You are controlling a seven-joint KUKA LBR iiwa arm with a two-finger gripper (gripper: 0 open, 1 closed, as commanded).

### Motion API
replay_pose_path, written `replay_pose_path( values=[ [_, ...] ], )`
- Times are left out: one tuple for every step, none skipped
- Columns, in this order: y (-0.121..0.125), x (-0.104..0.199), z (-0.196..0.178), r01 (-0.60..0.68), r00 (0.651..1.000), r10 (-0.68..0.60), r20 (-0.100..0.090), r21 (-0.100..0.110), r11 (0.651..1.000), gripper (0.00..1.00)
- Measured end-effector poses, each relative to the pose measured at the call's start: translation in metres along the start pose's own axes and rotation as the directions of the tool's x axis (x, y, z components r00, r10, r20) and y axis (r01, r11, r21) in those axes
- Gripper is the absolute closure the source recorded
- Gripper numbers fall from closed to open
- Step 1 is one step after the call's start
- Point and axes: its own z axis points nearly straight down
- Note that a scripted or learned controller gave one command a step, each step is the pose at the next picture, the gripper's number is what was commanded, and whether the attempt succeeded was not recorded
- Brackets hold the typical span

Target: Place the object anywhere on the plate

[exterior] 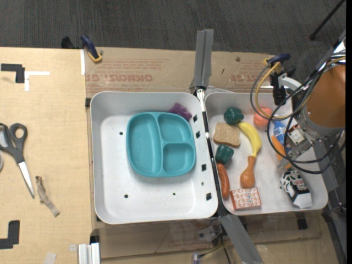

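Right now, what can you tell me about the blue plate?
The teal plate looks like smooth plastic, a rounded square split by raised ridges into three compartments: one long one at the view's left, two smaller ones at the right. It lies flat, slightly turned, in the left white bin. Nothing sits on it. A small purple object rests just beyond its far corner.

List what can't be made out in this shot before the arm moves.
- Claw: hidden in the camera view behind the arm and its cables; open or shut can't be told.
- Purple thing: partly hidden behind the teal plate.
- Pink thing in the right bin: crossed by cables, too unclear to name.
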Motion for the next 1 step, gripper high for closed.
replay_pose_path(
  values=[
    [-0.0024,-0.0192,-0.0228,0.382,0.924,-0.382,0.003,-0.001,0.924,1.0]
  ],
)
